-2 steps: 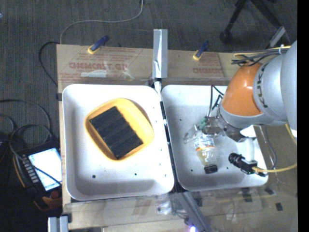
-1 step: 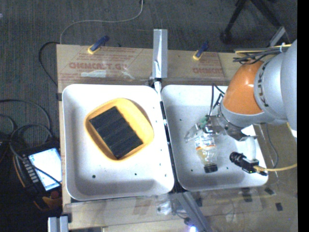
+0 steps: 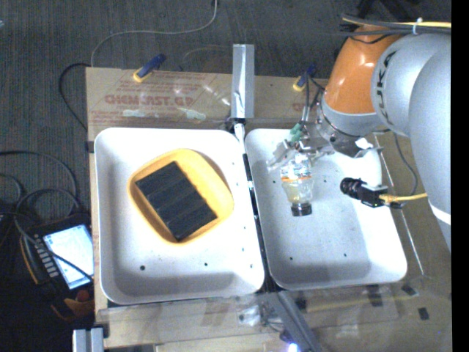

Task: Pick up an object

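A small clear plastic bottle (image 3: pixel 297 183) with a dark cap lies lengthwise in the right bin (image 3: pixel 337 262), in its upper-left part, with the cap pointing toward the front. My gripper (image 3: pixel 299 149) is right over the bottle's far end, and a green piece shows beside it. The wrist and the orange band of the arm (image 3: pixel 357 86) reach in from the upper right. The bottle's far end meets the gripper, but the view does not settle whether it is gripped. In the left bin (image 3: pixel 117 270) a yellow dish (image 3: pixel 220 189) carries a black ribbed pad (image 3: pixel 176 200).
A black plug (image 3: pixel 357 189) on a yellow cable hangs over the right bin beside the bottle. A metal bar (image 3: pixel 242 79) stands at the back between the bins. Cardboard with two clamps lies behind them. A tablet (image 3: pixel 69 251) rests on the floor at left.
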`<state>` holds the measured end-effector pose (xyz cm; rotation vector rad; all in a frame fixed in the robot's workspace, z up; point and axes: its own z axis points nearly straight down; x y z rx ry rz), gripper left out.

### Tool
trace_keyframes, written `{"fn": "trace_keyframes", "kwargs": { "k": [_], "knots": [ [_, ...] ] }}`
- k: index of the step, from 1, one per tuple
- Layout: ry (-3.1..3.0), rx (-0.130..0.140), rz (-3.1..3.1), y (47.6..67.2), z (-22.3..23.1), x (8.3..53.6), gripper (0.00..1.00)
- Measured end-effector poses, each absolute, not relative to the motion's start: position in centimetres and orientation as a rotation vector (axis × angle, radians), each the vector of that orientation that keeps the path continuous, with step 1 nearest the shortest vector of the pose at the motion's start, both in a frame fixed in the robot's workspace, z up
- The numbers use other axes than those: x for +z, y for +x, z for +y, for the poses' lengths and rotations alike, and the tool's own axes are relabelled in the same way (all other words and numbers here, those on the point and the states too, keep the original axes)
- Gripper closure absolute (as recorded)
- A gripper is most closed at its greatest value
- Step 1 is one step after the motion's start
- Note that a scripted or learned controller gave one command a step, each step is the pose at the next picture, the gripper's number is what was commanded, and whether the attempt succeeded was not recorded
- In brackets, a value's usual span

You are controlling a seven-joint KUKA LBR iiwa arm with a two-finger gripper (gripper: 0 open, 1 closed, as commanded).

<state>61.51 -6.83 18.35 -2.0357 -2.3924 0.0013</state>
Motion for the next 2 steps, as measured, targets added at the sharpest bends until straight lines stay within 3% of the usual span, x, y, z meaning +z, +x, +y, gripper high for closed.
{"fn": "trace_keyframes", "kwargs": {
  "k": [1, 2],
  "knots": [
    [-2.186, 0.004, -2.257, 58.5, -5.8, 25.4, 1.00],
    [-2.315, 0.006, -2.120, 56.2, -3.0, 18.2, 1.00]
  ]
}}
